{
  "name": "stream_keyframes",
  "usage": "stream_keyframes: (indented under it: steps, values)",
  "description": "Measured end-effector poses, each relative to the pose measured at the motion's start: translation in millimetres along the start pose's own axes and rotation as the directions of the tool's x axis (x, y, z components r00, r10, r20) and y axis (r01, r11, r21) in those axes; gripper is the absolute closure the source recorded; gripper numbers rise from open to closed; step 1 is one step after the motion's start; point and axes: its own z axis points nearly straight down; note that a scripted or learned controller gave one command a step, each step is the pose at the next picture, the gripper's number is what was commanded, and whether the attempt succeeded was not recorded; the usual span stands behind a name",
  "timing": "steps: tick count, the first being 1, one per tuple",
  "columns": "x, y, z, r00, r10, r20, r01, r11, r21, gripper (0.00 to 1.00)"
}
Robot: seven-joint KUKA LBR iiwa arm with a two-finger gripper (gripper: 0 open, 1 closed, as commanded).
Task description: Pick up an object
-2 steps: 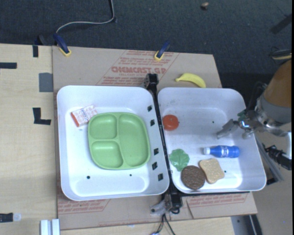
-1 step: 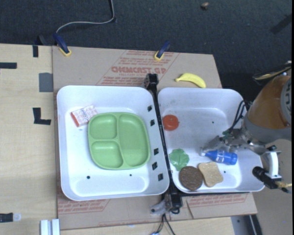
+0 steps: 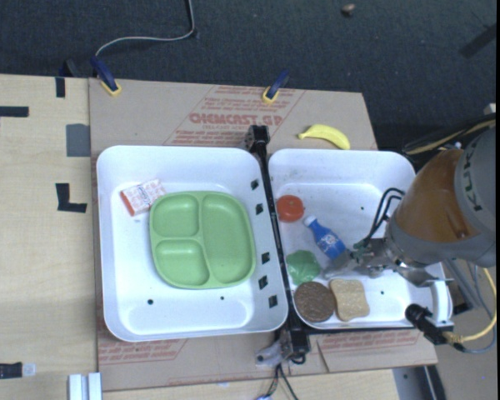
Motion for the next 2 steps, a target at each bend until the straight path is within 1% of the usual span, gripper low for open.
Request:
stream_keyframes:
  steps: [1, 2]
  values:
    - [53.0, 67.6, 0.6, 1.000, -0.002, -0.003, 0.002, 1.000, 0.001, 0.00]
    - [52.1, 68.3, 0.8, 1.000, -0.002, -0.004, 0.002, 1.000, 0.004, 0.00]
